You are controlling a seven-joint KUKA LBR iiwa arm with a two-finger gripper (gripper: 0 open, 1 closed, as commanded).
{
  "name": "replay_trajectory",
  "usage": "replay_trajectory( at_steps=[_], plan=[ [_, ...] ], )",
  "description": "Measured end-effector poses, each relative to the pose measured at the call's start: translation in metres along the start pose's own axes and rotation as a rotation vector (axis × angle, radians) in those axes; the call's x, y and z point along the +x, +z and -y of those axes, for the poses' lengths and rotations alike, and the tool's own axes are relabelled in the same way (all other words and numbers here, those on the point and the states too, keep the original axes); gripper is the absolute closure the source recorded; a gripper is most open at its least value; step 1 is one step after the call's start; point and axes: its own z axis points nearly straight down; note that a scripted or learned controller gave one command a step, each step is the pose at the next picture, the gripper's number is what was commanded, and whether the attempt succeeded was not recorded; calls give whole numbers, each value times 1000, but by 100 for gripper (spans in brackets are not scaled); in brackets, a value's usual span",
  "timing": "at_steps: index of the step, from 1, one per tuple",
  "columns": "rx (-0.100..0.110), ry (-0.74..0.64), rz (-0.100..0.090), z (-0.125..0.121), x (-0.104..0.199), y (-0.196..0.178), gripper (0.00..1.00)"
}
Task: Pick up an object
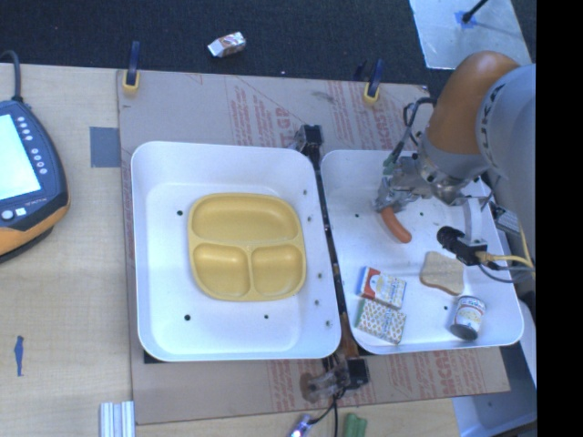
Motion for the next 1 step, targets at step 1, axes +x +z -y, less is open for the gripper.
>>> replay_trajectory(
  at_steps=[1],
  plan=[
    [-4, 0, -3, 12, 77, -91, 100]
  ],
)
